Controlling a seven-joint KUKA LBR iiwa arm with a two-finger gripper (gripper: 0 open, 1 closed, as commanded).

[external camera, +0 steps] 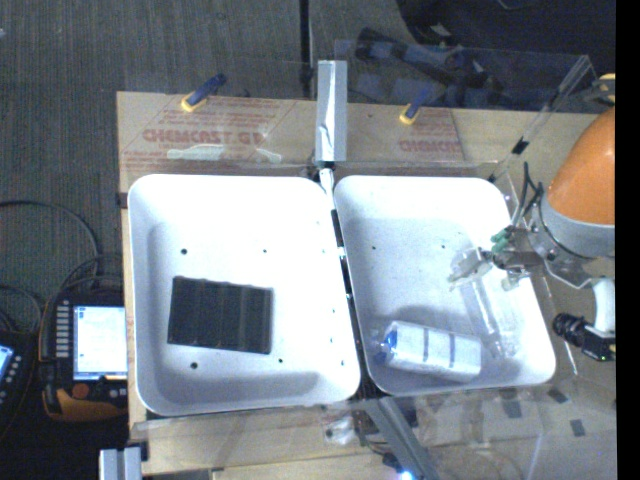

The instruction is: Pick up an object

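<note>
The claw [478, 268], whose state I cannot tell, hangs over the clear bottle [492, 313]; slick plastic could slip, nudging the labelled bottle [432, 349]

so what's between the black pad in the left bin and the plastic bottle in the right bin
In the camera view, between the black pad and the plastic bottle lie bare white bin floor and the bins' adjoining rims.
</note>
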